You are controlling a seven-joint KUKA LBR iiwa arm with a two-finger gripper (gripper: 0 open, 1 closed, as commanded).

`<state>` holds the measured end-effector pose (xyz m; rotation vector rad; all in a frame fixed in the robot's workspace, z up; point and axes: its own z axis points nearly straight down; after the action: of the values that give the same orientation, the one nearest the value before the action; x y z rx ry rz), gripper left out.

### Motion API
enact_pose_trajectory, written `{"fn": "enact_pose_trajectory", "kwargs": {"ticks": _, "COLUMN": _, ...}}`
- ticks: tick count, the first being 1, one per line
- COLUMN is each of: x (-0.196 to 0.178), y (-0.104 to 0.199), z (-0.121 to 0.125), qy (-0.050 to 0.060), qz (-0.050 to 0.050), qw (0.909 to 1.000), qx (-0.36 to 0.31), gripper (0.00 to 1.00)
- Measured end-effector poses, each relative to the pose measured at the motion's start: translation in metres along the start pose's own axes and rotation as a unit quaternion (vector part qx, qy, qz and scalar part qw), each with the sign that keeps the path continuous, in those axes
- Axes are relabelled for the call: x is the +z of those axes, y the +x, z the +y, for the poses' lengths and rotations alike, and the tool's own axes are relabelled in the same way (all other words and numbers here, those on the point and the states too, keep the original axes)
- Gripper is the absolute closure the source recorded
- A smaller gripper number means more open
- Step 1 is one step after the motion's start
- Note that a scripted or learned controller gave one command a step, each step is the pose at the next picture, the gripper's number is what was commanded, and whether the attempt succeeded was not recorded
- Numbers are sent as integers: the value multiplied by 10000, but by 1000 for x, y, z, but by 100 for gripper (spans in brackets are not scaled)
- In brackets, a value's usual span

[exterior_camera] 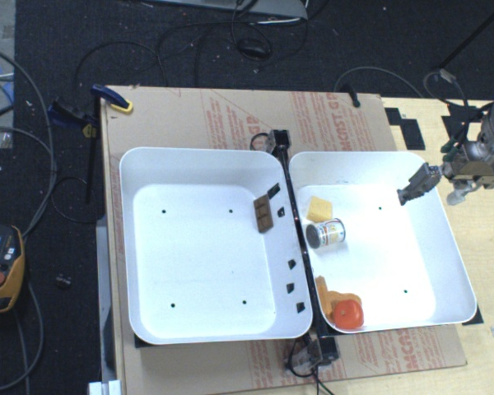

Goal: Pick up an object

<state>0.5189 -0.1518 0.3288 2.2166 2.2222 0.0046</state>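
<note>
My gripper (432, 192) hangs over the right edge of the right bin (445, 245), open, with nothing between its fingers. One dark finger (417, 184) points down-left over the bin's upper right corner. In the right bin, near its left wall, lie a yellow block (319, 209) and, just below it, a small can (325, 234) on its side. A red round object (347, 312) sits on an orange piece (329, 296) in the bin's lower left corner. A brown flat piece (264, 214) leans by the right wall of the left bin (148, 220).
The two bins meet at a dark divider (293, 237) with clips. Cardboard (198, 113) lies under both bins. Cables and a blue clamp (107, 101) lie at the upper left, and a handheld pendant (0, 266) at the far left.
</note>
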Motion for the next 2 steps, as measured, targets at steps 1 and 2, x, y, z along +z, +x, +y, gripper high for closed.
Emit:
{"fn": "enact_pose_trajectory", "kwargs": {"ticks": 1, "x": 39, "y": -32, "z": 21, "qy": 38, "qz": 2, "qw": 10000, "qx": 21, "gripper": 0}}
{"fn": "enact_pose_trajectory", "kwargs": {"ticks": 2, "x": 38, "y": -33, "z": -11, "qy": 23, "qz": 1, "qw": 10000, "qx": 16, "gripper": 0}}
